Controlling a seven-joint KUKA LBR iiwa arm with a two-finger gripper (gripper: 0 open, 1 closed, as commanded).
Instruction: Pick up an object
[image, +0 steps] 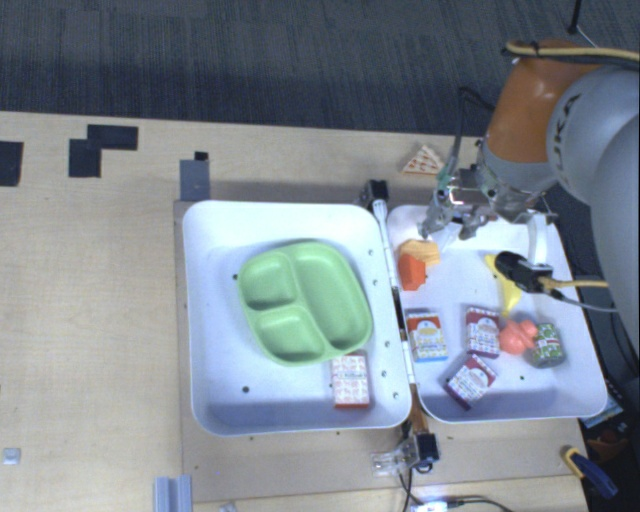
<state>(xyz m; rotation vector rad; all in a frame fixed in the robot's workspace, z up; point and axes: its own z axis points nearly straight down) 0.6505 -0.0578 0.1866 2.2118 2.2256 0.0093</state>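
Gripper (447, 222) hung over upper left corner of right bin (575, 400), fingers spread, nothing between them. Orange block (414, 266) lay just below fingertips, near bin's left wall. Three small cartons (428, 336) lay lower in same bin, banana (511, 283) and pink ball (517, 337) to right. Left bin (215, 300) held green divided tray (303, 300), one carton (350, 381) touching its lower edge

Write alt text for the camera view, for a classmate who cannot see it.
A grey robot arm's gripper hovers over the right bin, just above an orange block among small cartons. The left bin holds a green divided plate and one carton.
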